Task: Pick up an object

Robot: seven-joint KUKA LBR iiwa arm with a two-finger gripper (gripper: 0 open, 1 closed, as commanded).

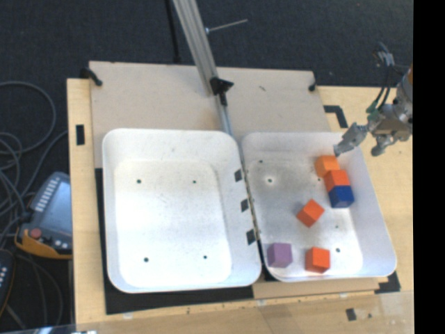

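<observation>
orange blocks [327,165]: 4 | blue block [341,197]: 1 | purple block [279,254]: 1

Four orange blocks [311,212], one blue [341,197], one purple [279,254], right bin [285,158].

From my station I see dark carpet [292,19] under a pale wooden bench [174,92], cables [21,117] trailing left (a handheld pendant [49,214] beside them).

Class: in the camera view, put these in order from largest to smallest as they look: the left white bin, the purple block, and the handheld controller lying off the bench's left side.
1. left white bin
2. handheld controller, partly cut off by the bench edge
3. purple block
</observation>
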